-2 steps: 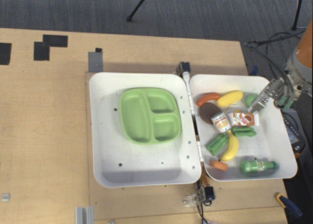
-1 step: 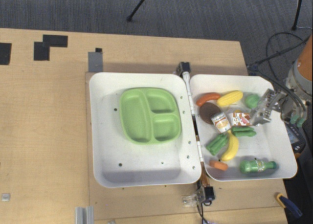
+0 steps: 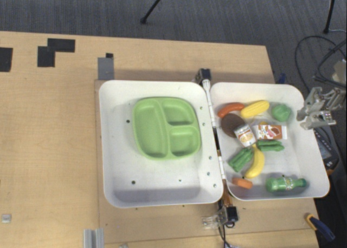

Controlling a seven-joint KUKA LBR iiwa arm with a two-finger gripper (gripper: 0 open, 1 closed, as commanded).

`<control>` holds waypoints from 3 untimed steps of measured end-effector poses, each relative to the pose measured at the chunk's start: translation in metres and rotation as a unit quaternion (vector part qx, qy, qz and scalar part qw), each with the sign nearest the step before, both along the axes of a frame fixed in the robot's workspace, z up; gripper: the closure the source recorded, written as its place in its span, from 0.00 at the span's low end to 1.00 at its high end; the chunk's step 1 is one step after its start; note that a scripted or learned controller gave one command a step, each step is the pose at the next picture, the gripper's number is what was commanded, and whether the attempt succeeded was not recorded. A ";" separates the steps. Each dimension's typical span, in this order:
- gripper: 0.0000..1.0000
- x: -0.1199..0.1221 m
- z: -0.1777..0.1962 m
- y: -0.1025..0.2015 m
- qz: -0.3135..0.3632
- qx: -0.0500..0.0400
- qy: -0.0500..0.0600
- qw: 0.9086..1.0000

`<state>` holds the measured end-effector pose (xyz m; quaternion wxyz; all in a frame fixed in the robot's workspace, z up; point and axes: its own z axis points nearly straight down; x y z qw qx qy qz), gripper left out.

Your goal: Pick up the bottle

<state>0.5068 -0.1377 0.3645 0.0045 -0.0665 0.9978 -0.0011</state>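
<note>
Currently the gripper [image 3: 320,110] sits at the right edge of the right bin [image 3: 312,149], too small and blurred to tell whether it is spread or pressed together; it carries nothing visible. The bottle [image 3: 286,184] lies on its side in the front right corner of that bin, close to the front wall. To do this step well, I judge the arm should travel toward the front of the bin, centre over the bottle's body, turn to span its narrow width, and descend clear of the wall. The bottle is bright green with a paler label band, apart from the yellow banana [image 3: 256,163] and the orange piece [image 3: 243,182] to its left.
</note>
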 end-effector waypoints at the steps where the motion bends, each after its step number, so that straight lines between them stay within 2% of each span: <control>1: 1.00 0.019 -0.062 0.028 0.038 0.001 0.002 0.999; 2: 1.00 0.004 0.043 -0.002 0.214 -0.002 0.000 0.977; 3: 1.00 0.036 -0.005 0.084 0.145 0.000 0.001 0.989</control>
